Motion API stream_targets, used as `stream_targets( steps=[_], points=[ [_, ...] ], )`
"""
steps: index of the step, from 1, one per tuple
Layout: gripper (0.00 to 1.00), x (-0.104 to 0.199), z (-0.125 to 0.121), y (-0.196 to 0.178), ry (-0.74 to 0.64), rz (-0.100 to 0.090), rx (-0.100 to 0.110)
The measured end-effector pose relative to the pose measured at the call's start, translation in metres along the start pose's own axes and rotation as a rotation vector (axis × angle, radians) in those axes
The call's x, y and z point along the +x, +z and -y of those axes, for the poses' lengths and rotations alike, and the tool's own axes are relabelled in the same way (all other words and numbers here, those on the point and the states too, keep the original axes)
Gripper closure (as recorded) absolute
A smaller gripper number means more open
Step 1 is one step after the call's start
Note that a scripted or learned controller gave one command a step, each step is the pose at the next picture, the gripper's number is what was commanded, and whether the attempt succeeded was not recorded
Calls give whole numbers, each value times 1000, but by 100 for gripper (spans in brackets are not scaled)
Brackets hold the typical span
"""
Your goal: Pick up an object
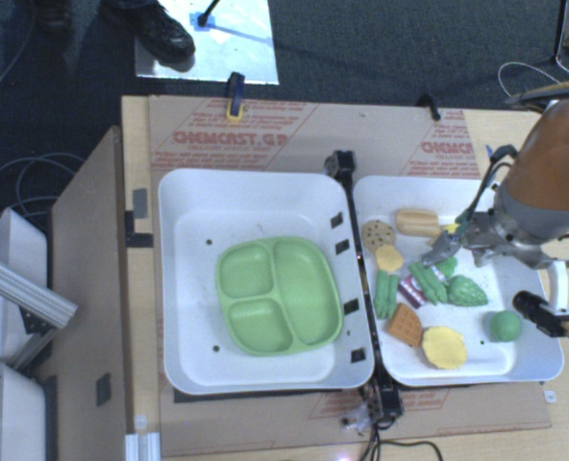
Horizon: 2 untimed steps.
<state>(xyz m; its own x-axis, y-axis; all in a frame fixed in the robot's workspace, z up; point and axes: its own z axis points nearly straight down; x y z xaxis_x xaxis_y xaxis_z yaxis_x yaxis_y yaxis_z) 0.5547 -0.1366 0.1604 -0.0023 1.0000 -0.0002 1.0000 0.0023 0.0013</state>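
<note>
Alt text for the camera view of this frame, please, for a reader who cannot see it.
The grey arm's two-finger gripper hangs low over small toy foods in the right white bin, beside a green leafy piece and a tan bread roll. The left white bin holds a light green three-compartment plastic tray.

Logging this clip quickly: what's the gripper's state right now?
Gripper: low in the right bin over the toy food; open or closed cannot be told.

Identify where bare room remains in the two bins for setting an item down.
Left bin: white floor all around the green tray. Right bin: crowded from cookie to green ball, with the tool above; only its far-right edge is bare.
</note>
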Motion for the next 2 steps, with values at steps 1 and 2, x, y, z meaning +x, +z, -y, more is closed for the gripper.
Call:
stream_targets(
  steps=[1, 2],
  points=[
    [0, 27, 17, 79, -1, -1, 2],
    [0, -47, -3, 75, 6, 5, -3]
  ],
)
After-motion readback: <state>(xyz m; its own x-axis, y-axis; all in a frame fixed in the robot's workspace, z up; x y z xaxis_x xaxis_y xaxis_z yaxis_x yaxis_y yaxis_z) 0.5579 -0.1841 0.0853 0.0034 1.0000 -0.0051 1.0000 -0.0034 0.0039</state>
